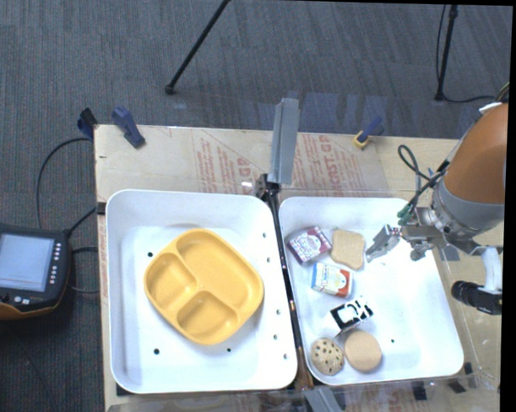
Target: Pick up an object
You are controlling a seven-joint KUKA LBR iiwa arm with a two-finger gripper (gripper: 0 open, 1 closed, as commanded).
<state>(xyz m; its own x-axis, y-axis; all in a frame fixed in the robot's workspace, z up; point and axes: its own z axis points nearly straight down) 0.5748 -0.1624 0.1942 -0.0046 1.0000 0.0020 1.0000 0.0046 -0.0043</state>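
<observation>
Reaching in from the right edge of the frame, the grey arm with its orange band (487,141) hangs over the upper right part of the right bin (422,333). Its gripper (398,242) points toward the left, and its two fingers stand apart with nothing between them; one finger (380,243) lies just beside the tan bread slice (349,247) without clearly touching it.

Inside the right bin, the bread slice sits near the upper middle, with a purple-and-white packet (309,243) to its left. Below them lies a small carton with orange and blue print (331,279). Lower still is a black-and-white item (351,313), and near the bin's bottom edge a chocolate-chip cookie (327,355) rests beside a round tan bun (363,351), the two touching or nearly so.

The left bin (126,238) holds a yellow divided tray (204,285), set at a tilt in its middle. At the far left of the frame a teach pendant (23,269) rests on the carpet.
</observation>
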